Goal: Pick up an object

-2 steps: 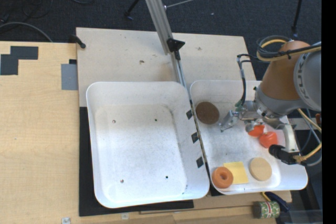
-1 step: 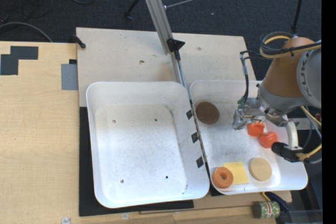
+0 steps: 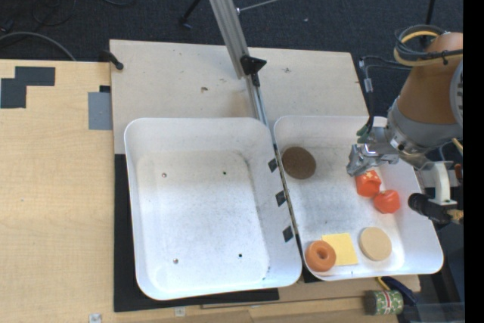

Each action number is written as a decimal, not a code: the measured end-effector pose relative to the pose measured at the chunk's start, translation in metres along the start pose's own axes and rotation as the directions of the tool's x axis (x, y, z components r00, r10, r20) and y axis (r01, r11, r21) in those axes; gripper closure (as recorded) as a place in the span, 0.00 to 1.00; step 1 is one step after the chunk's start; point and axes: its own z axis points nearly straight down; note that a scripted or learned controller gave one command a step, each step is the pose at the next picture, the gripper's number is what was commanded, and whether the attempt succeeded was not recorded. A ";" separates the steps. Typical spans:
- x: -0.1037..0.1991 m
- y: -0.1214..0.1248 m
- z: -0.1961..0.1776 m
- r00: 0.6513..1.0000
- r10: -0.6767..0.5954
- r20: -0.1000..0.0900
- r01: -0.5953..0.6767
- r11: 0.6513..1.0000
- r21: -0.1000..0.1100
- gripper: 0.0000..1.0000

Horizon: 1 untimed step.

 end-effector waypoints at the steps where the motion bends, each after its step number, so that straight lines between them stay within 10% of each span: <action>1: -0.001 0.001 -0.053 1.000 -0.003 0.000 0.003 1.000 -0.001 1.00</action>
